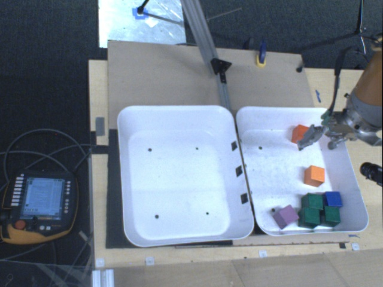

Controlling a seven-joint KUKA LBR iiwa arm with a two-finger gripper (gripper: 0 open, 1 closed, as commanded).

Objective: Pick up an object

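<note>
The right white bin (263, 124) holds several blocks. An orange block (298, 133) lies near its back right. An orange cube (314, 175) sits further forward. In the front right corner are green blocks (311, 210), a blue cube (333, 199) and a purple block (286, 216). My gripper (321, 140) hangs over the bin's right side, just right of the back orange block. It is open; one finger (308, 137) reaches beside that block and nothing sits between the fingers.
The left white bin (128, 160) stands beside the right one on the bench. A slanted metal pole (203, 28) crosses the back. A teach pendant (39, 205) with cables lies on the floor at the left.
</note>
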